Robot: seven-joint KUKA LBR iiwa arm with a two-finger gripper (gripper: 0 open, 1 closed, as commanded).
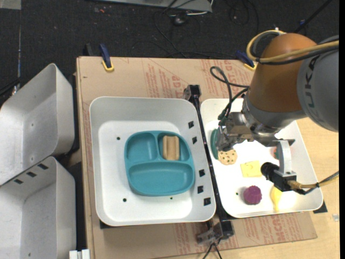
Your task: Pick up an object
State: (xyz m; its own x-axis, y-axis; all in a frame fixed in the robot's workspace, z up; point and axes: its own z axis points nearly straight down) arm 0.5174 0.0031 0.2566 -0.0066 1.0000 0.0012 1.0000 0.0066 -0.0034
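A teal tray (159, 170) with a tan block (171, 147) is seen in the left bin (102, 144); right of centre, the gripper (226, 139) is lowered just above a cookie (228, 156) in the right bin (310, 155); its finger state cannot be told; a yellow note (250, 169) and purple ball (252, 195) lie nearby; the approach step is judged in hand; a close on the cookie is called for next.

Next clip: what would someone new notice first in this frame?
The arm, grey with a big orange band, looms over the right bin, its gripper low above a cookie. Near it lie a yellow square, a purple ball and a yellow piece. In the left bin sits a teal divided plate with a tan block in its upper right compartment.
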